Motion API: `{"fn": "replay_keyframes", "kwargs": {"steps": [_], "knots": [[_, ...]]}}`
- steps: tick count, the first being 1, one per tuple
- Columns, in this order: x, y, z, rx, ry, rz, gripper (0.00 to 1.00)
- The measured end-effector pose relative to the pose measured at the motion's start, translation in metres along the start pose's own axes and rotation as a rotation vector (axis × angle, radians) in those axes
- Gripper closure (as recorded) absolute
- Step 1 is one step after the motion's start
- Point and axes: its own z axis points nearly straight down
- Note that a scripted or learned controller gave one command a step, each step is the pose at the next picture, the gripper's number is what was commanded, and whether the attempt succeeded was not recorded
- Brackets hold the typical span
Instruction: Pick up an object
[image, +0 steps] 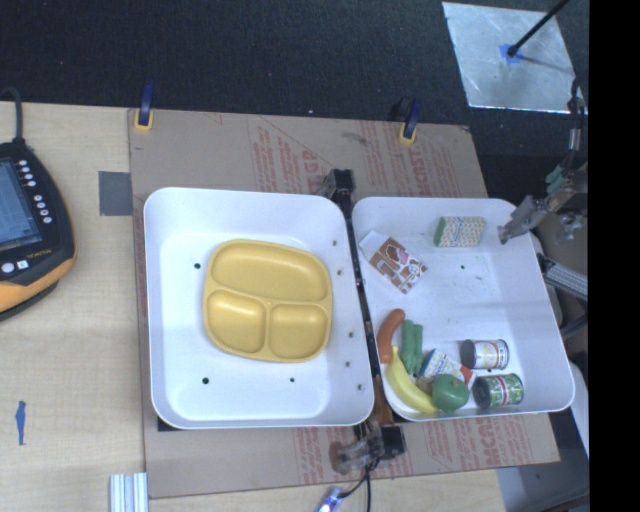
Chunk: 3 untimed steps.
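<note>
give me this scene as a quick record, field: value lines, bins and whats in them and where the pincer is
left bin: holds a yellow divided plate, upright, near its middle
right bin: holds all the small items
far side of right bin: patterned packet, small printed card
near side of right bin: banana, green apple, orange carrot-like piece, two cans lying on their sides
pincer: at the right bin's far right corner, nothing seen between its fingers
bench extras: handheld controller at left edge
</note>
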Motion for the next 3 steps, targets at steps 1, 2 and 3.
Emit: {"fn": "replay_keyframes", "kwargs": {"steps": [1, 2, 3], "knots": [[0.076, 0.008, 0.112, 0.003, 0.001, -0.002, 0.0], [0.116, -0.094, 0.173, 0.001, 0.001, -0.002, 0.0], [0.115, -0.093, 0.163, 0.002, 0.0, -0.005, 1.0]]}}
